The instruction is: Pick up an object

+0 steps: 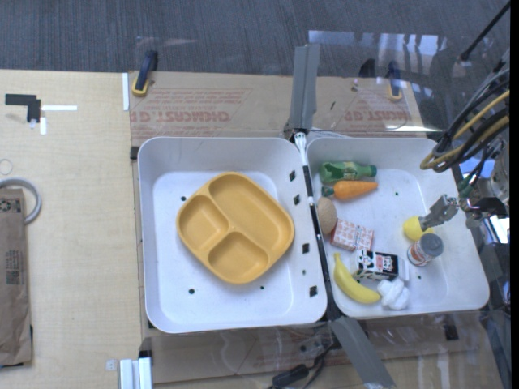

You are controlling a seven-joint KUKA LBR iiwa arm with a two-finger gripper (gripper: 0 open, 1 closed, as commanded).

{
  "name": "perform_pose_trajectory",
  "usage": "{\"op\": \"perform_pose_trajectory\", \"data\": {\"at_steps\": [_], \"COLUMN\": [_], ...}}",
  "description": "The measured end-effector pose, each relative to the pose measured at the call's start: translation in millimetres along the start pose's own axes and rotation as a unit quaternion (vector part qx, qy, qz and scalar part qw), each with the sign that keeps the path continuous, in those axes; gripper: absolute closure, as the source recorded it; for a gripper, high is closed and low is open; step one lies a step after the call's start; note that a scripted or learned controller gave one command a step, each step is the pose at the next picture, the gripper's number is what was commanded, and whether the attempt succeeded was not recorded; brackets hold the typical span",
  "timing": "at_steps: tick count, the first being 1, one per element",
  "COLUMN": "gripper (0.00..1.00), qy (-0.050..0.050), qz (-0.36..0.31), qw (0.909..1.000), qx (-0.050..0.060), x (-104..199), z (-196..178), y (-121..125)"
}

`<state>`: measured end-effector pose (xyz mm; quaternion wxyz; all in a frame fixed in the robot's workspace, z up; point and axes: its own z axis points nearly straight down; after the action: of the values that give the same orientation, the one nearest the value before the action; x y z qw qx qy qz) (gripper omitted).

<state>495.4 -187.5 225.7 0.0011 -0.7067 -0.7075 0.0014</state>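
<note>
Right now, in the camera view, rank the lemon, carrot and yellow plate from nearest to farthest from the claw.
1. Lemon, right bin, just left of the claw.
2. Carrot, right bin, toward its upper left.
3. Yellow plate, in the left bin, across the divider.

Dark grey carpet floor (162,14) behind light wood bench (65,217) w/ cardboard sheet (211,104) on it.

Yellow lemon (413,228), rt bin's right side.
</note>
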Motion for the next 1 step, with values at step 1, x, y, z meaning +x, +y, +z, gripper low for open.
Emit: {"op": "perform_pose_trajectory", "data": {"at_steps": [1], "gripper": [0.0], "qy": [0.0], "qz": [0.046], "qw": [0.9989], "qx": [0.0], "x": [-23.1], "z": [106.4], "y": [43.2]}}
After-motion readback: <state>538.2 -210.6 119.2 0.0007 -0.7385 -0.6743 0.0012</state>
